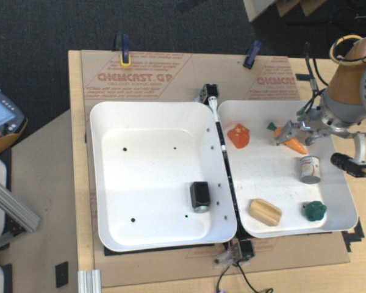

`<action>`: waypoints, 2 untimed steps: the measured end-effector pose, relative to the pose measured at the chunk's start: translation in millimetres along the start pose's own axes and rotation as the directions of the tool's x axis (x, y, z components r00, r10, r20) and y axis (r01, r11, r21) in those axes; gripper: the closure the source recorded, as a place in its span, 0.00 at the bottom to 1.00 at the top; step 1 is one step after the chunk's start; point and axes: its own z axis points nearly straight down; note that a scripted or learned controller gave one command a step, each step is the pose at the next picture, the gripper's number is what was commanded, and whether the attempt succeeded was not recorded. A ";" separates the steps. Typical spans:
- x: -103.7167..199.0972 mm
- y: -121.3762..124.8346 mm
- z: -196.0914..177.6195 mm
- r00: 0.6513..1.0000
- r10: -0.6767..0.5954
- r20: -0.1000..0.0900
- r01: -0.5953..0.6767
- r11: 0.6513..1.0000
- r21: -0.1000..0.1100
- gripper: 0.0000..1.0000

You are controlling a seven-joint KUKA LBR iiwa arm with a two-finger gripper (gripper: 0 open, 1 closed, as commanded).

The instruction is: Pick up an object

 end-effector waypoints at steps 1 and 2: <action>-0.1 -3.7 -1.8 1.000 -0.001 0.002 0.001 1.000 -0.005 0.00; -0.3 1.5 -0.7 1.000 0.000 0.001 0.000 1.000 -0.001 0.00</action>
